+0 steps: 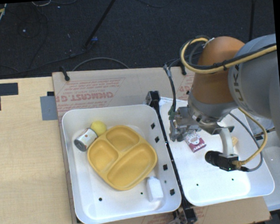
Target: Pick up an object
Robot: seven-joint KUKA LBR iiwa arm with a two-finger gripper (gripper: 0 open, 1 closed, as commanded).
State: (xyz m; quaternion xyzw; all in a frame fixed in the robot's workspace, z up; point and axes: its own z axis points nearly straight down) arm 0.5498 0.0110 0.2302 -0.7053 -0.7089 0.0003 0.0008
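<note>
Bench, 2 white bins. My gripper over right bin, beside small card; jaw state untellable. Centre on card before descending.

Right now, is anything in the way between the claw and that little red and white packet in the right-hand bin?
Nothing visible blocks it. The claw hangs in the right bin, just left of the small red and white packet, with bare white floor around the packet.
</note>
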